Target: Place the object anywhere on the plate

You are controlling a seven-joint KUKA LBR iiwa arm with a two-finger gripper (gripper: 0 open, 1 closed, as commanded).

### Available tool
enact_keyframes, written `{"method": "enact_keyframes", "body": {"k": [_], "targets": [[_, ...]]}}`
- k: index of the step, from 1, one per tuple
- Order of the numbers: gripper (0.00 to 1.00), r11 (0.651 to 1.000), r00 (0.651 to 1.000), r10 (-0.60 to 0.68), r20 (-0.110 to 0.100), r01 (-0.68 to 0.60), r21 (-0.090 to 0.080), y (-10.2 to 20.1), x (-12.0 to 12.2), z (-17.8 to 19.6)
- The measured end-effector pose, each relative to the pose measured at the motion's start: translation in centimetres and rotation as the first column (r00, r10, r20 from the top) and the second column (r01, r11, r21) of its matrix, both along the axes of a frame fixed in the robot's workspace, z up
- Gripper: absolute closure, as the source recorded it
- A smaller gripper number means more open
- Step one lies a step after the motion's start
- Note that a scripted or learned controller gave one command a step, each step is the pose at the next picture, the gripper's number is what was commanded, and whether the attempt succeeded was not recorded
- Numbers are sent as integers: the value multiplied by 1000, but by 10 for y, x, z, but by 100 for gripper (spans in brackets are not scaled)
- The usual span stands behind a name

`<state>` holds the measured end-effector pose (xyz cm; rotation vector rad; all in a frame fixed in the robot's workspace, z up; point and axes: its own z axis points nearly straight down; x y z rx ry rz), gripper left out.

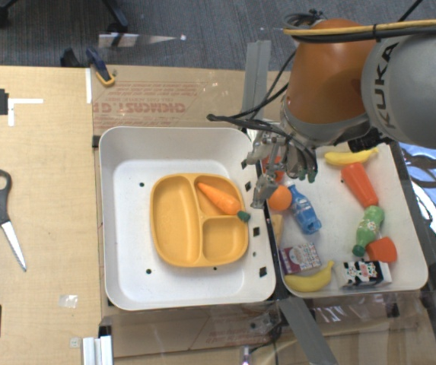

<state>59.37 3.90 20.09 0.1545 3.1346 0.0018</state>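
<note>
Arm's orange band nearest lens | gripper (278, 175) hung over bins' divider by orange ball (279, 198); grip state could not be told | carrot (220, 198) lay in yellow plate (173, 230), upper-right compartment | judged: placement looked done, only retreat left

Bright even overhead light, soft shadows, sharp focus, slight noise.

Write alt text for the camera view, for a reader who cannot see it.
A toy carrot lies on a yellow divided plate in the left white bin, while the grey-and-orange arm's claw hovers at the divider between the bins. The right bin holds toy food, including two bananas, an orange and a blue bottle; scissors lie on the bench at far left.
</note>
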Motion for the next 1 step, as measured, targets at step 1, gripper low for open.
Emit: {"method": "enact_keyframes", "body": {"k": [1], "targets": [[0, 998, 998, 68, -1, -68, 0, 101, -51, 42]]}}
